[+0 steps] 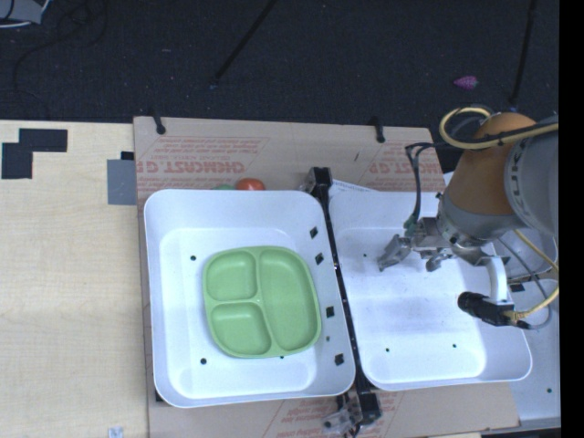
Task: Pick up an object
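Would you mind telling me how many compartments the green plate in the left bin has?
3. The green plate has one compartment at its upper left, one at its lower left, and a long one down its right side. It lies in the left bin.

A pale green three-compartment plate (262,301) lies flat in the left bin (173,245).

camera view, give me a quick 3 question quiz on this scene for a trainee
1. True or false: the green divided plate lies in the left bin.
2. How many compartments does the plate have? A) two B) three C) four
3. Fill in: the gripper hangs over the ___ bin.

Key: 1 true. 2 B. 3 right; the gripper is over the right bin, with nothing seen between its fingers.
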Available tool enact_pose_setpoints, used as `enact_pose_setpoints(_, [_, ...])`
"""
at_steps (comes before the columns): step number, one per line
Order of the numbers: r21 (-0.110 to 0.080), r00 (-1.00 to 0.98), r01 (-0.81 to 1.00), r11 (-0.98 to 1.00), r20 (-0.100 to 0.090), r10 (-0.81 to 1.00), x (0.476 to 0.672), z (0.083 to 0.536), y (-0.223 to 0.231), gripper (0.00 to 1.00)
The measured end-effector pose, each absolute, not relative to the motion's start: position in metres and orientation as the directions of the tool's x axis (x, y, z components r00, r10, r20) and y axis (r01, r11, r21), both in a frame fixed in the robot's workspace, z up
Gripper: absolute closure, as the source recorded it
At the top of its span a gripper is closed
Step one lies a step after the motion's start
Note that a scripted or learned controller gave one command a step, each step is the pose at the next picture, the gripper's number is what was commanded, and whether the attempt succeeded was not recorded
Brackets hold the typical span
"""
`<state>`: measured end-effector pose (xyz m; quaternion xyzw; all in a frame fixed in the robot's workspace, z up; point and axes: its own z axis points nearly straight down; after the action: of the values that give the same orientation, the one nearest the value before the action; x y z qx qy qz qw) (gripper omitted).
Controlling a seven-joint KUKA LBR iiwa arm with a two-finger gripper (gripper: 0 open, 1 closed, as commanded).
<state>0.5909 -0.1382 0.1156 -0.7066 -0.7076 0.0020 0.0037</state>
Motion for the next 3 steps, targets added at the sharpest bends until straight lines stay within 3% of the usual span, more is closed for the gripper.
enact_pose_setpoints(1, [-0.005, 0.001, 1.000, -0.001, 0.001, 1.000, 0.590, 0.086, -0.137, 0.00])
enact_pose_setpoints(2, [-0.004, 0.003, 1.000, -0.003, 0.001, 1.000, 0.591, 0.098, -0.138, 1.00])
enact_pose_setpoints(3, [0.001, 0.005, 1.000, -0.005, -0.001, 1.000, 0.590, 0.142, -0.145, 1.00])
